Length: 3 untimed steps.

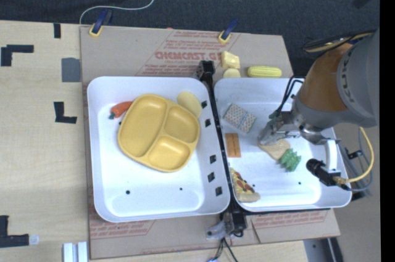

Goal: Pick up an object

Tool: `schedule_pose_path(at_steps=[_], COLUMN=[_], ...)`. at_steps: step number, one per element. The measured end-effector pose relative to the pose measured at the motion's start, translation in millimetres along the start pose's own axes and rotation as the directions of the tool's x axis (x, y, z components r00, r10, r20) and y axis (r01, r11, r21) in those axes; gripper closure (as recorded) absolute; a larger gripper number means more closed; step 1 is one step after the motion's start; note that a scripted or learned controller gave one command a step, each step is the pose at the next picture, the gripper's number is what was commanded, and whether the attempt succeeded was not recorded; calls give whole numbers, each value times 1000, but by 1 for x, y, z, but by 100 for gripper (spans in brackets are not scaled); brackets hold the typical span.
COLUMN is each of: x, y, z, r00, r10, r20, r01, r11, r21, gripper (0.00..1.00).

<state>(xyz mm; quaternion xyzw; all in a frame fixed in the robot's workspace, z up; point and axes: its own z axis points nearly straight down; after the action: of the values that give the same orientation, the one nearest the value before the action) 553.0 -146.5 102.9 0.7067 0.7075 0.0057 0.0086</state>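
The gripper [272, 133] is low in the right bin [308, 196], near its far right corner, just over a pale wedge [275, 149]. I cannot tell its state. A green piece [289, 159] touches the wedge, so the grasp may push both aside.

Red print on the cardboard sheet [185, 51] under the bins reads roughly "CHEMCAST".

Your grey KUKA arm [361, 85] reaches in from the right, its orange band [321, 79] bright above the wrist. You see the metal two-finger gripper [270, 135] angled down and to the left, low over the right-hand side; its finger spread cannot be made out.
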Motion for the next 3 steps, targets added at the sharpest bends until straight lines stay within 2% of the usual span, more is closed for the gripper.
schedule_pose_path(at_steps=[1, 2, 3], x=[-43, -41, 1], y=[-21, -21, 5], z=[-96, -91, 21], r00=[1000, 1000, 1000], r10=[3, 1, -2], r20=[-1, -3, 1], r01=[-3, -1, 2], r11=[1000, 1000, 1000], r21=[16, 21, 16], gripper=[100, 0, 0])
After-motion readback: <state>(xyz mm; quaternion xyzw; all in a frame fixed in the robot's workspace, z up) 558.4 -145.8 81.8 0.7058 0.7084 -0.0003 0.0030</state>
